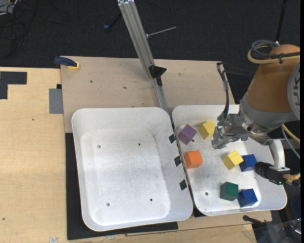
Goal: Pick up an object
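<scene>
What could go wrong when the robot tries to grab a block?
The gripper sits between the yellow block by the purple block and another yellow block touching a blue block. It might bump one aside. Reaching for a touching pair, it could nudge both and close on nothing.

view: one fixed camera above the bench | facing: down at a slant | range: far enough to take in both shallow white plastic bins [122, 214] and the grey arm with orange band [271, 92] entering from the right
</scene>
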Robot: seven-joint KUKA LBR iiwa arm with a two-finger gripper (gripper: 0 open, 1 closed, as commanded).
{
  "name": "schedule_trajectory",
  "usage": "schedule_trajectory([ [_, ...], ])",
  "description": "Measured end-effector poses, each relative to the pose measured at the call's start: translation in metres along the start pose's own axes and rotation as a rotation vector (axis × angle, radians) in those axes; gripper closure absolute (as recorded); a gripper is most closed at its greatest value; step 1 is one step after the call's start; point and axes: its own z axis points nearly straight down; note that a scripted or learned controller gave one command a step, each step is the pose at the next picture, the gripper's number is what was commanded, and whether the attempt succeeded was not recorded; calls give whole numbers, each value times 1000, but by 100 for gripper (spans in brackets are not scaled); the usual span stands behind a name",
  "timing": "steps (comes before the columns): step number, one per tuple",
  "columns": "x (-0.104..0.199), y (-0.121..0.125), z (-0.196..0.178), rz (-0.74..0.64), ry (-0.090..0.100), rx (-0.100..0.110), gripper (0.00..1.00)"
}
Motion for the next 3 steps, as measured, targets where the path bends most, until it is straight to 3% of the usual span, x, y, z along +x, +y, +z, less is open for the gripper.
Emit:
schedule_trajectory([
  [2,100,30,20,1,-1,0,100],
  [3,143,33,22,2,-2,0,100],
])
